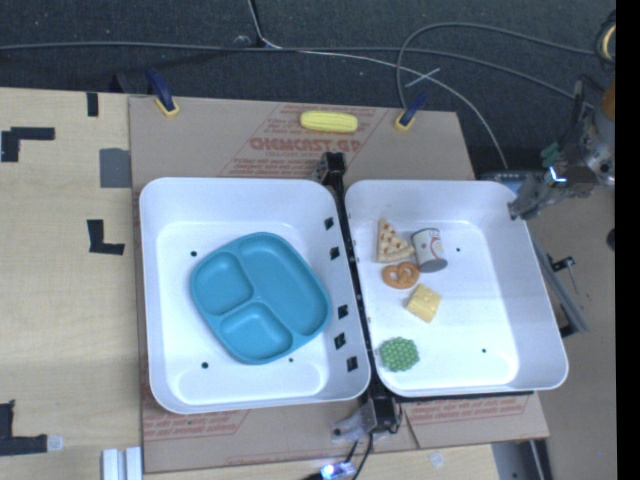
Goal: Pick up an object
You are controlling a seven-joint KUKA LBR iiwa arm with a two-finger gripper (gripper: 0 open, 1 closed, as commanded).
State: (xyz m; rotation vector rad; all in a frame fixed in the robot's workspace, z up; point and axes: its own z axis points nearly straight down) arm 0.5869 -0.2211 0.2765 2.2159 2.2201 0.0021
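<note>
The right bin [520, 298] holds several small items: a pizza slice [391, 240], a small grey can [428, 249] lying beside it, a pretzel [400, 275], a yellow cheese wedge [423, 303] and a green bumpy lump [399, 354]. All lie in the bin's left half. My gripper [527, 200] hangs at the bin's far right corner, over the rim, well away from every item. Nothing shows in it. The arm [592, 143] comes in from the upper right edge.
In the left bin [165, 268] lies a blue divided plate [260, 296]. A yellow oblong object [328, 121] rests on the cardboard behind the bins. Cables cross the dark backdrop above. Black clips line the seam between the bins.
</note>
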